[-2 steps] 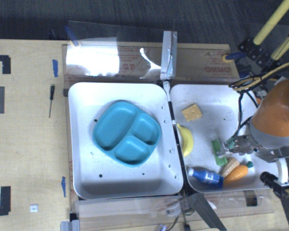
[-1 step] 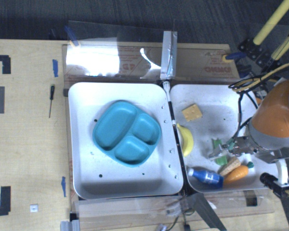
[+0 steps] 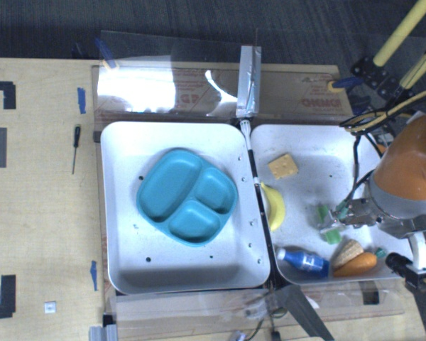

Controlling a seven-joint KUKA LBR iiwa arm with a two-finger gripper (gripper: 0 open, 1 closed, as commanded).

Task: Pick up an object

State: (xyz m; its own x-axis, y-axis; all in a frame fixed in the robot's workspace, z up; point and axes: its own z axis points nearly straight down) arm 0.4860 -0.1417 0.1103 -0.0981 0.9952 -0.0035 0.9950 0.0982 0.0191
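Bins of shallow white plastic sit side by side on the wooden bench. The left bin (image 3: 121, 261) holds a blue plastic plate with three compartments (image 3: 187, 195), lying flat near its middle. The right bin (image 3: 309, 141) holds several small things: a tan square cracker-like piece (image 3: 283, 166) toward the far side, a yellow banana (image 3: 274, 206) against the left wall with its long axis running far to near, a blue bottle with a white band (image 3: 304, 261) at the near left with its long axis running left to right and tilted slightly, a beige wedge (image 3: 347, 250) just right of the bottle, and an orange carrot-shaped toy (image 3: 356, 263) touching that wedge, its long axis left to right along the near wall. A small green object (image 3: 329, 222) lies right of the banana, partly under the gripper, its shape too hidden to give an axis. The grey two-finger gripper (image 3: 339, 217) reaches in from the right, below the orange band of the arm (image 3: 408, 165), and sits right over the green object; whether it grasps that object or hangs released above it cannot be told.
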